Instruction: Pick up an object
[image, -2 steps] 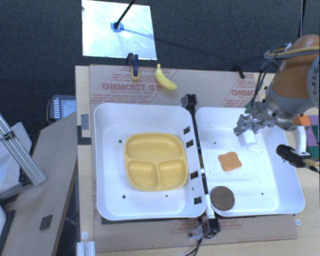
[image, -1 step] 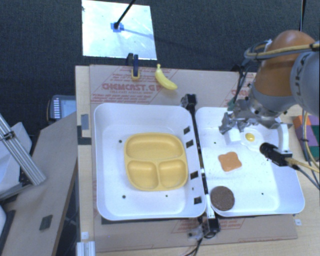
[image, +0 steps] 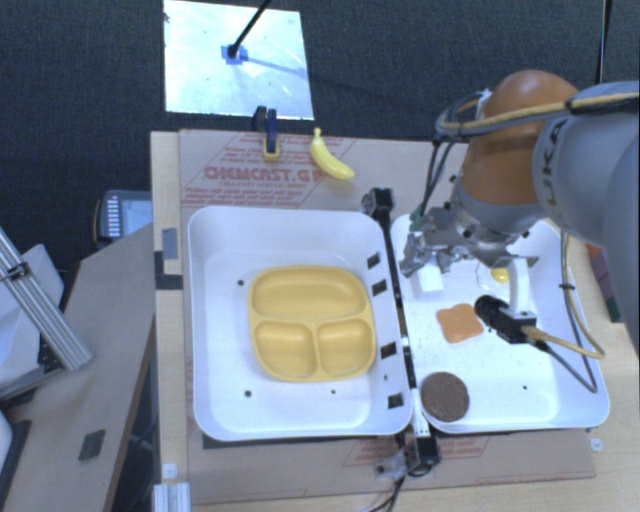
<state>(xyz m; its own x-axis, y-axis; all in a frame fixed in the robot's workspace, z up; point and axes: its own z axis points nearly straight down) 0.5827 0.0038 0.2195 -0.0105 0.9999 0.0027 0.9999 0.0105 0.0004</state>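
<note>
Camera view: gripper is low over the right bin, at its far-left part. Can't tell whether it's spread or closed, and nothing is visibly pinched.

Pick candidates, all relative to the gripper:
- orange flat piece: near, on the camera side, slightly right, apart from it
- brown disc: further toward the camera, well apart
- small yellow bit: just right, partly hidden by the wrist

Yellow divided tray lies left of the gripper in the left bin.
</note>
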